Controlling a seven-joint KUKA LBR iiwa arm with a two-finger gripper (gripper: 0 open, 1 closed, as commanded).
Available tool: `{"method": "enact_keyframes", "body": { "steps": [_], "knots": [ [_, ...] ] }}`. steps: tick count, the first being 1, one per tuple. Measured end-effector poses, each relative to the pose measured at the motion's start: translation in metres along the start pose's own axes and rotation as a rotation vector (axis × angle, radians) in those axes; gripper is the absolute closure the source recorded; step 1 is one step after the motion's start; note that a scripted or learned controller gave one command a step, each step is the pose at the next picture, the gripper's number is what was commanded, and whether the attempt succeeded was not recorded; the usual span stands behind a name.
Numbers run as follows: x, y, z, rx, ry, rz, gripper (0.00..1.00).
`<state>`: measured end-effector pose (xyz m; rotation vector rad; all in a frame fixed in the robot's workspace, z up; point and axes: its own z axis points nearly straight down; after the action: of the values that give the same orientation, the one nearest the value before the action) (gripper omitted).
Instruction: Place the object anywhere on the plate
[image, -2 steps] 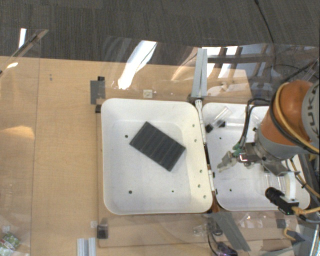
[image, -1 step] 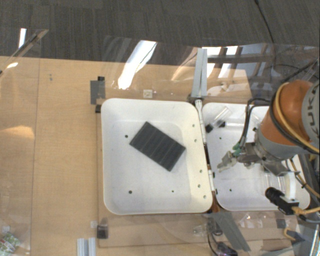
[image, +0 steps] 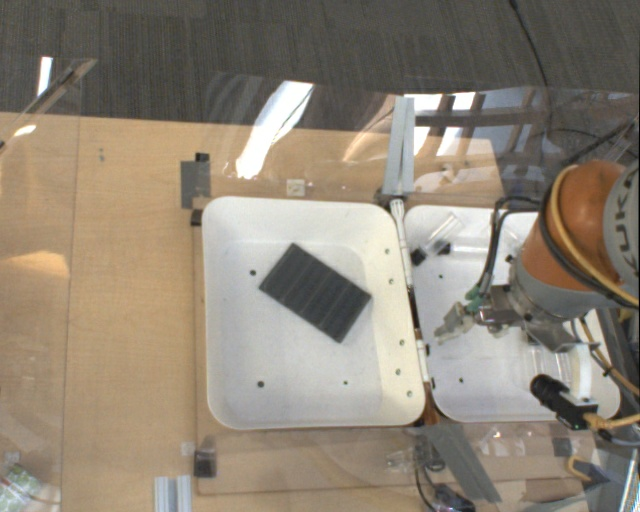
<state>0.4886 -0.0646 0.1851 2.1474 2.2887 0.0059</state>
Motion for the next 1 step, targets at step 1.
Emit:
{"method": "enact_keyframes", "body": {
  "steps": [1],
  "knots": [
    [0.0006, 0.0024, -0.0105, -0.005, 0.000, -0.004, 1.00]
  ]
}}
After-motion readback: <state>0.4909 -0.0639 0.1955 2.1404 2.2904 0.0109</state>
